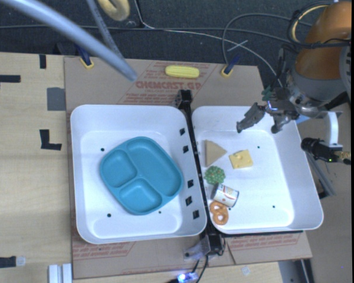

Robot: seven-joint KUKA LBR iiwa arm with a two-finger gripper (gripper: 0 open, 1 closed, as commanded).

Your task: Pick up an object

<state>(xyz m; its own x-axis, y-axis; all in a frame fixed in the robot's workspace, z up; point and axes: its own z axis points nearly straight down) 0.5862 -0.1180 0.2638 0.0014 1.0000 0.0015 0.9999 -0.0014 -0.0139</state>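
Spread and holding nothing, the pincer [263, 121] hangs over the right bin's [283, 175] far side. Left bin [88, 152] holds a blue tray [140, 174]. In the right bin, near the divider, lie a tan wedge [213, 152], cheese [241, 159], broccoli [215, 174], a can [227, 194] and a pretzel [219, 213], all apart from the pincer

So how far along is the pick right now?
Nothing looks picked yet. The gripper hangs with open fingers over the right bin, holding nothing. The cheese wedge, broccoli, can and pretzel lie on the bin floor. Descending, closing and lifting remain.
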